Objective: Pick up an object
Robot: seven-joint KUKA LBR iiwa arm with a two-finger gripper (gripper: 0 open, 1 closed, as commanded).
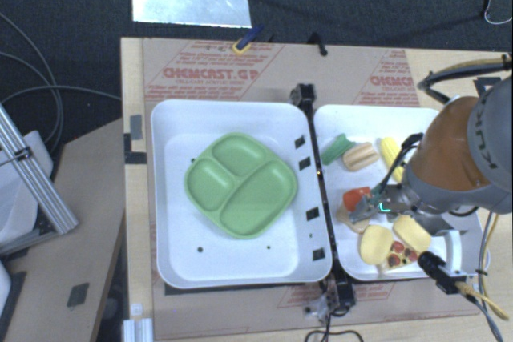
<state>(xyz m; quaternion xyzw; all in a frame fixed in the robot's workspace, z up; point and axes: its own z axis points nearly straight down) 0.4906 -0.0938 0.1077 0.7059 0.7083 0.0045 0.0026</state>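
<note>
The right bin (pixel 329 252) holds several toy foods: a green piece (pixel 335 146), a tan hot-dog bun (pixel 361 156), a yellow corn piece (pixel 389 148), a red piece (pixel 355 197), and pale yellow pieces (pixel 375 243) near the front, one of them a pizza slice (pixel 398 253). My gripper (pixel 370 207) hangs low over the middle of this bin, just right of the red piece and above the pale yellow ones. The arm's bulk covers the bin's right half.
The left bin (pixel 172 252) holds a green divided plate (pixel 240 185) at its middle. A black divider with clips (pixel 311 164) runs between the bins. Cardboard (pixel 208 72) lies under both bins. Cables and a metal frame (pixel 32 180) stand at the far left.
</note>
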